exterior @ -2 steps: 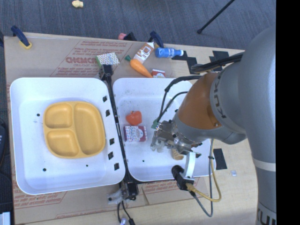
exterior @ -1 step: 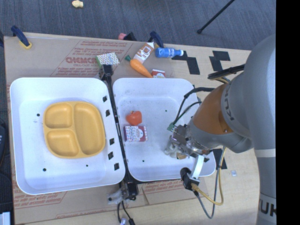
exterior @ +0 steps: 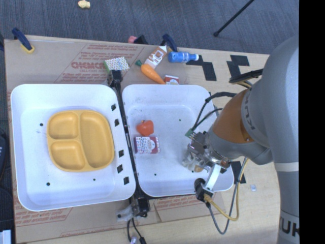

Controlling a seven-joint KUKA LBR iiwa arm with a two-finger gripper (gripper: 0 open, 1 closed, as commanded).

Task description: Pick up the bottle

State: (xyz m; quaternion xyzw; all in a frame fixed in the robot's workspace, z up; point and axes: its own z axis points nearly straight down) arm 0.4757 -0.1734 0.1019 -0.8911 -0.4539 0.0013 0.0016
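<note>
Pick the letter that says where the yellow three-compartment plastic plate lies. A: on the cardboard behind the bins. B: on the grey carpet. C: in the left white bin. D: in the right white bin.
C: the yellow three-compartment plastic plate lies flat on the floor of the left white bin, across the divider from the right-hand bin.

Divided tray (exterior: 80,139) sits in the left bin (exterior: 20,136); tomato (exterior: 145,127) lies just behind a small carton (exterior: 147,145) in the right bin (exterior: 167,93).

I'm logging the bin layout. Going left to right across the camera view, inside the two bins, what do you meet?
Yellow divided tray → small red-and-white carton with a red tomato-like item just above it → gripper, low over the right bin.
</note>
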